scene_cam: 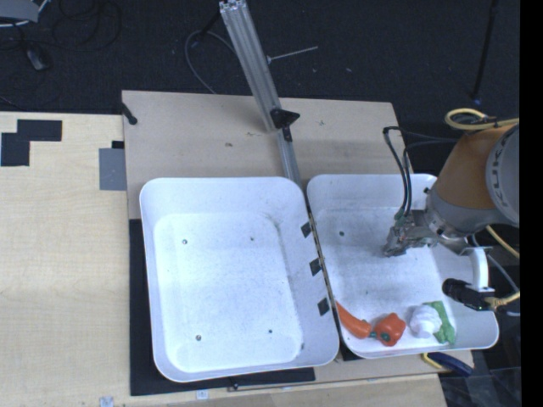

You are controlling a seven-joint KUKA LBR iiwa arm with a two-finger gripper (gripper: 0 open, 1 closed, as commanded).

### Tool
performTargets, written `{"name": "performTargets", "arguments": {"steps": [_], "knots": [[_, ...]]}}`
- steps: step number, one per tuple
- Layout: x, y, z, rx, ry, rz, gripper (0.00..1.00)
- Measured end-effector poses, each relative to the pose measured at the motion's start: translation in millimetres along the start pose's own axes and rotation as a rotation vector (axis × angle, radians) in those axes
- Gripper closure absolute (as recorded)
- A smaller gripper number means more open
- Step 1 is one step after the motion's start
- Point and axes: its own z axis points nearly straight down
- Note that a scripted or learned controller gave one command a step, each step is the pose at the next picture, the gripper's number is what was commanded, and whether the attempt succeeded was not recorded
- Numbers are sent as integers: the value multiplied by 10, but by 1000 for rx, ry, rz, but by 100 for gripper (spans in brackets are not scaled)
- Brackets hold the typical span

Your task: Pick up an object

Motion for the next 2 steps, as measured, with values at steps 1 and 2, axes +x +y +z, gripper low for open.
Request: {"name": "performTargets", "arguments": {"steps": [1, 2], "knots": [[-37, -52, -444, 2, 0, 0, 100], [42, -99, -945, 1, 0, -2, 100]]}}
